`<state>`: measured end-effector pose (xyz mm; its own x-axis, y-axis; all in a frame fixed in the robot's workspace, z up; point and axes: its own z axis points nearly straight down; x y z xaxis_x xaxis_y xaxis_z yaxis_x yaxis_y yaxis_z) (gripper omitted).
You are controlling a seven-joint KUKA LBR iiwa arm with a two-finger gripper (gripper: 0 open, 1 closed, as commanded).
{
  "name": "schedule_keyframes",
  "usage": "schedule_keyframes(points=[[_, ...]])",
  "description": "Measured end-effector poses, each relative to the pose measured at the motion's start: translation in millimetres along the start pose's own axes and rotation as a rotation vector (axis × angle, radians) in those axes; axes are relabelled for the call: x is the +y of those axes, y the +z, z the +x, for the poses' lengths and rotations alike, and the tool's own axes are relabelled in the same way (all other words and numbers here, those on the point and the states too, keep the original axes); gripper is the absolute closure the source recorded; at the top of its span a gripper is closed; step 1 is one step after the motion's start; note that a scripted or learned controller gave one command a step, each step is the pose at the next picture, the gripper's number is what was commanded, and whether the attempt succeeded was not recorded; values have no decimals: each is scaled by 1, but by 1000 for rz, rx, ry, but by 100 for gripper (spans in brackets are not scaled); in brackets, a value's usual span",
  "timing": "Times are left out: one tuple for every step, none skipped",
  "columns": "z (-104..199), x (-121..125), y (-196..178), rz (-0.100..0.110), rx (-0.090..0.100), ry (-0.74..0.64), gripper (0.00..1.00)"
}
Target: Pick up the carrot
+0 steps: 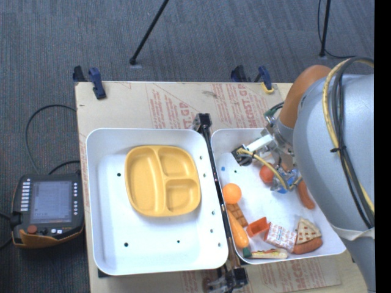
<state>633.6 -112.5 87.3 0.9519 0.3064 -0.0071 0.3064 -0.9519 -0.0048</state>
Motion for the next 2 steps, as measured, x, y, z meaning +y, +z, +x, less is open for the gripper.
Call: schedule_keyframes(points=[[-93,33,1,-3,4,-363,0],[-66,-29,1,-1,4,-185,0]])
